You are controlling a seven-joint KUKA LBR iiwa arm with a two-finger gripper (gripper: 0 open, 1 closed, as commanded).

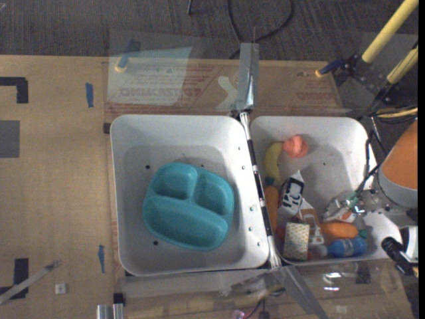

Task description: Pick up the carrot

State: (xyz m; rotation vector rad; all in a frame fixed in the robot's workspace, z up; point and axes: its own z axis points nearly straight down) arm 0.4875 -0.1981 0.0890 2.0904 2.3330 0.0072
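1. Down at about 5 o'clock in the right-hand shallow white bin [355, 138]: small orange carrot [339, 230] with a green tip, lying on its side, long axis running 9 to 3 o'clock, green end toward 3.
2. Just off the carrot at 12 o'clock: metal two-finger gripper [344, 208], low over the bin floor among thin wires, near or touching the carrot; cannot tell which. Open or closed: cannot tell, too blurred and cluttered. Nothing visibly gripped.
3. At 5 o'clock from the carrot, just beside it: blue plastic bottle [346, 247], lying flat near the bin's front wall.
4. At 9 o'clock from the carrot: tan woven-looking box [297, 239], upright, close by.
5. At 10 o'clock: black-and-white small carton [291, 195], tilted.
6. Farther toward 9 o'clock, along the bin's left wall: long orange piece [271, 203], set end to end with a yellow banana-shaped toy [273, 159] at its 12 o'clock.
7. At 11 o'clock, well apart: rounded salmon-pink toy [295, 145].
8. At 3 o'clock: grey arm with orange band [406, 161], reaching in over the bin's right rim.
9. Well off at 9 o'clock, in the left-hand shallow white bin [133, 138]: teal divided plastic plate [189, 207], flat on the floor.
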